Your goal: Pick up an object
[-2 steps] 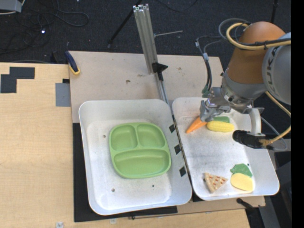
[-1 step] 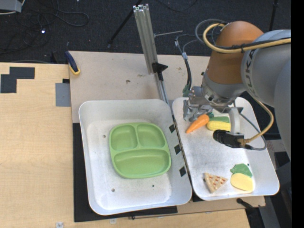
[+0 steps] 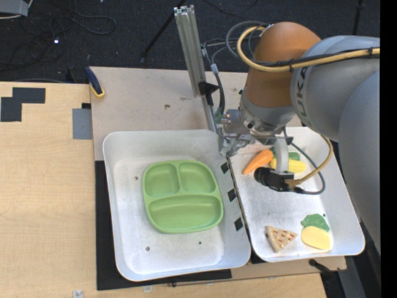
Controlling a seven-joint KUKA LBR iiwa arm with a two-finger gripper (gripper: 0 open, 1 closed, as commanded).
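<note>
Gripper (image 3: 239, 143) low at right bin (image 3: 347, 213) far-left corner; claw state: can't tell, nothing seen held; toy carrot (image 3: 258, 161) just beside, corn (image 3: 291, 164) behind it; pickup not yet done, grasp + lift left.

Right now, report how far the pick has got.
Done: the arm has reached over the right bin, its wrist above the carrot and corn. In hand: nothing visibly lifted. Left: grasping and raising something; the pizza slice and lemon lie untouched, the green plate too.
</note>
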